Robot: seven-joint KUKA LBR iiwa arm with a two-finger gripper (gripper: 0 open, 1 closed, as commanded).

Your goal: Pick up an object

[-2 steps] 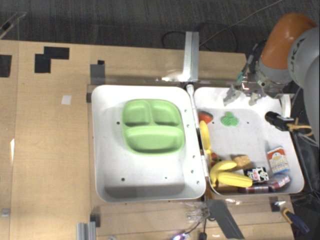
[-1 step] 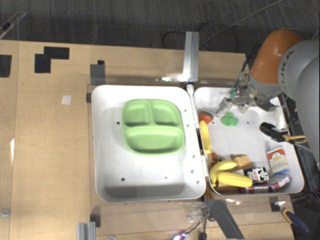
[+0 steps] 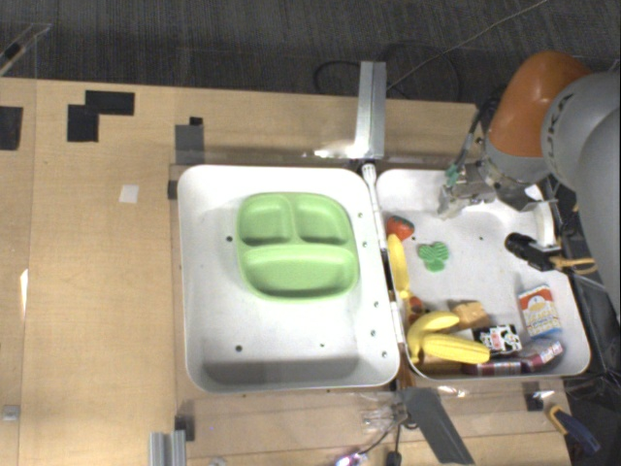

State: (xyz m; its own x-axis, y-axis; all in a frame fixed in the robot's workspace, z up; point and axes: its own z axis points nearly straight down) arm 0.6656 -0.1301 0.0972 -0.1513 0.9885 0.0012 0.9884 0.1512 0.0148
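My gripper hangs over the far part of the right bin, with the grey arm and its orange band reaching in from the right. A small green object lies on the bin floor just below and left of the gripper, apart from it. Along the bin's left wall lie a red item and a yellow banana-like piece. Near the front edge are yellow bananas, a tan block, a black-and-white box and a white can. I see nothing held in the gripper.
The left bin holds a green divided plate. A metal post stands behind the wall between the two bins. A dark red item lies at the right bin's front edge.
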